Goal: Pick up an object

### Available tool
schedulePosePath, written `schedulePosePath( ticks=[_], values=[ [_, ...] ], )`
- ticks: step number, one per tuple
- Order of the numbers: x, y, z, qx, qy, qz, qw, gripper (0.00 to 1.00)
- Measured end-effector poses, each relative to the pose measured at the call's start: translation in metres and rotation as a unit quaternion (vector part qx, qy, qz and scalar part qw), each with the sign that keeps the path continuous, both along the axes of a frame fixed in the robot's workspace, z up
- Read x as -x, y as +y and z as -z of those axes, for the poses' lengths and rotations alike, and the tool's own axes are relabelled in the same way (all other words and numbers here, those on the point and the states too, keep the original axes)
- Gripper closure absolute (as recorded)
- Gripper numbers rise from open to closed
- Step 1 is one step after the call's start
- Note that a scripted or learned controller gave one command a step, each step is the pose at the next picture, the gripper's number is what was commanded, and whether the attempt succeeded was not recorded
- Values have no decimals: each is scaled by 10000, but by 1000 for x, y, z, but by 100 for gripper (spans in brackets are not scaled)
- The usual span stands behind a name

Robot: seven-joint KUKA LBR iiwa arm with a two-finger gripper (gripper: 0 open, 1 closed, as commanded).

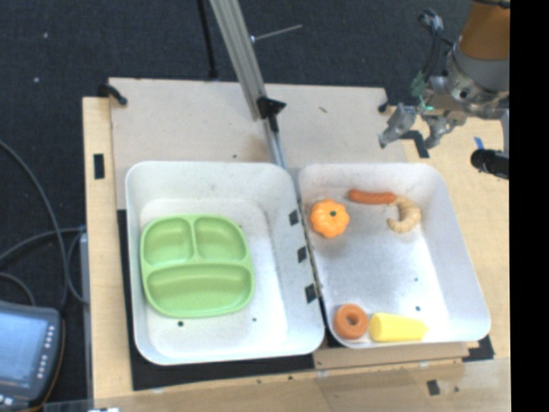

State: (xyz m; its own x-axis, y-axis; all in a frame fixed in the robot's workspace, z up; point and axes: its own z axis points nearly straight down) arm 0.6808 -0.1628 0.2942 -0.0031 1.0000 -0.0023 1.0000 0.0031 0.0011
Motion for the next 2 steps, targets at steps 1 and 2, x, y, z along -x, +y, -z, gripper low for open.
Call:
schedulePosePath(
  ticks=[1,2],
  values=[
    [-1,-1,-12,24,-15,-30,10000,100],
    [7,68,50,-20,31,-18,10000,100]
  ],
)
